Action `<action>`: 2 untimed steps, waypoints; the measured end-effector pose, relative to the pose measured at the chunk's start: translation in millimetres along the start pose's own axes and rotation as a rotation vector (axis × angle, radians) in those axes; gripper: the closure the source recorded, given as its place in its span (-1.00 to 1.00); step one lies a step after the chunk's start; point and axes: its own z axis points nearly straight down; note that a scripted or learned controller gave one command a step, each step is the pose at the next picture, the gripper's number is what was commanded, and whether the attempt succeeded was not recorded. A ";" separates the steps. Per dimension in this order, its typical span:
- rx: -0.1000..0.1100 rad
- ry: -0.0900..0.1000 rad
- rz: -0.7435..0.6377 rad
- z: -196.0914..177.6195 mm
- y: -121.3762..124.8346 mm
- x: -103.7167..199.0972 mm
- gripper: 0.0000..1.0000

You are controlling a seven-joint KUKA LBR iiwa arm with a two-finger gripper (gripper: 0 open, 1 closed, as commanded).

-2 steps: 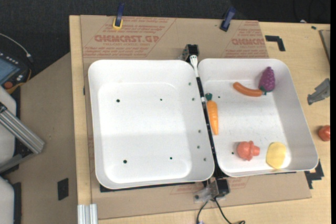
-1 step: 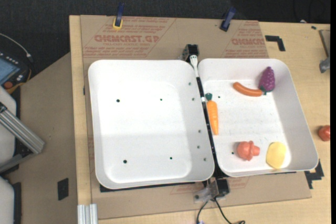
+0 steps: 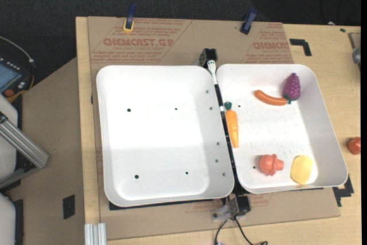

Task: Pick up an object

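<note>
The lemon and a red toy lie at the right bin's near edge, carrot along its left wall, sausage and grapes farther back. Nothing is grasped yet; the end effector's state I cannot tell. Next comes choosing a target, likely the lemon, and descending.

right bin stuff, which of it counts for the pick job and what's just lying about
For the job, all in the right bin:
carrot
sausage
grapes
red toy
lemon

Just lying about:
left bin
cardboard sheet
two blue clamps
orange-red thing on the bench outside the bins
</note>
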 end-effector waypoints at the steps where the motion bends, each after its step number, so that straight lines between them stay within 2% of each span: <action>1: 0.010 0.002 0.003 4.1 -0.5 10.2 -1.00; 2: 0.023 0.006 0.005 218.4 -3.9 23.8 -1.00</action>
